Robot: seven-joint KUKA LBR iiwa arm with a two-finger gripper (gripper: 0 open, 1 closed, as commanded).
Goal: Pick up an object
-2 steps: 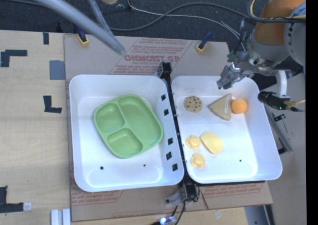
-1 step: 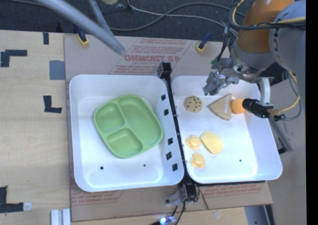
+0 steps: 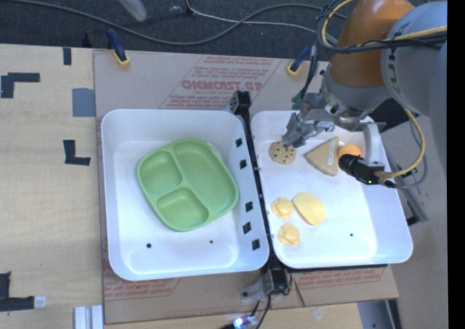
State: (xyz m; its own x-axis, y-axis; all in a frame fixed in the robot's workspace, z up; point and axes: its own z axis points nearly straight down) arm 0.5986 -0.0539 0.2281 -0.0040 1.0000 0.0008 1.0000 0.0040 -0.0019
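White bins [image 3: 116,197], gripper [image 3: 292,136] above cracker [image 3: 282,152]

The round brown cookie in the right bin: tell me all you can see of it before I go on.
The cookie is a small flat disc, tan-brown with dark specks, seemingly toy food. It lies flat on the floor of the right bin, in the far left corner beside the divider. The gripper sits directly over its far edge, touching or nearly so; contact is unclear. A pale wedge lies to its right, apart from it.
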